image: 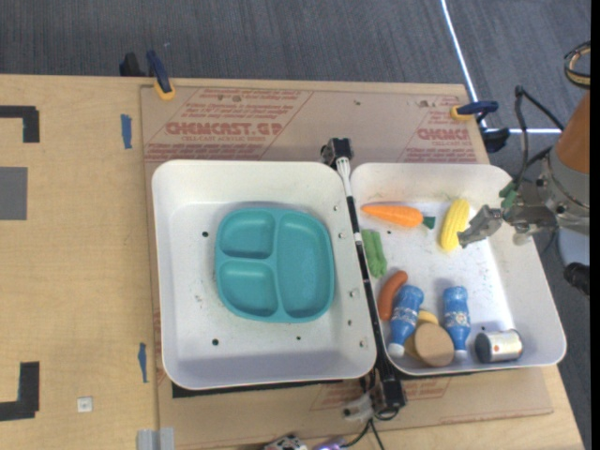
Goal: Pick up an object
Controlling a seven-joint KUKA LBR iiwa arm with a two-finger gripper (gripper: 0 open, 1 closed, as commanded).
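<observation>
While the grey arm reaches in from the right, its two-finger gripper (486,225) hovers over the right white bin (534,279), fingers spread apart with nothing between them, just beside the yellow toy corn cob (454,223). Left of the corn lies an orange plastic carrot (394,216). Nearer the front sit two blue bottles (405,313), a round tan block (434,344) and a silver can (500,346). Over in the left white bin (178,279) rests a teal divided plate (276,262).

Teal plate (275,262) in left bin (178,195); toy corn (455,223) in right bin (544,298)
</observation>
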